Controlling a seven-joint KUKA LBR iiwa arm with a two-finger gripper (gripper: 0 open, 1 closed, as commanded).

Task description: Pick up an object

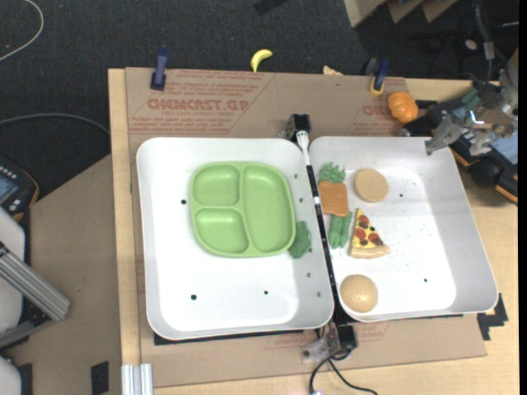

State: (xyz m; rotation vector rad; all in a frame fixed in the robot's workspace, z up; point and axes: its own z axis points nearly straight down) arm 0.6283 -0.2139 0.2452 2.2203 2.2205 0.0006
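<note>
Nearest, just this side of the pizza slice in the right bin: round tan bun, free on all sides, likely the easiest pick of 6. Hard against the slice's left edge: green pod; crowded, best skipped. Just beyond the slice: orange slab, green sprig and pale round biscuit, the biscuit with open floor to its right. Far beyond and right of the slice, over the bin's far corner: gripper, carrying nothing visible; how wide it stands, cannot tell. Best approach: centre over 1 isolated piece, drop straight down, close across its narrow width
</note>
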